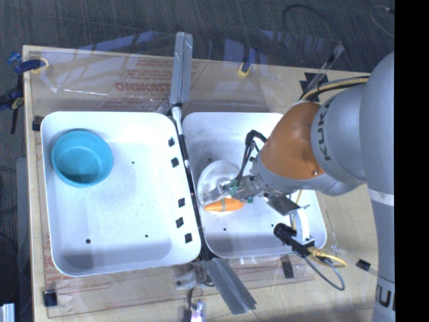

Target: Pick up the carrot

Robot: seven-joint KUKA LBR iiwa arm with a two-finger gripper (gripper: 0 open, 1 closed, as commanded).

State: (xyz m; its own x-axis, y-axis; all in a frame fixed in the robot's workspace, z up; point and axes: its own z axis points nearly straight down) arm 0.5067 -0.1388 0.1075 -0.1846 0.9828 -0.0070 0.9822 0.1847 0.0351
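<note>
The carrot (224,206) lies in the right bin (301,237), beside a clear round dish (213,180) near the divider. The arm (301,149) hangs low over it, with the gripper (241,192) right at the carrot's upper edge; whether it has closed on anything I cannot tell. This looks like the grasping step: next comes a firm close, then a straight lift. The left bin (134,240) holds a blue bowl (82,157), well apart. Dark carpet surrounds the wooden bench (40,274).

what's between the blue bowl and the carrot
In the camera view, bare white floor of the left bin, then the divider where the two bins meet, lie between the blue bowl and the carrot.
</note>
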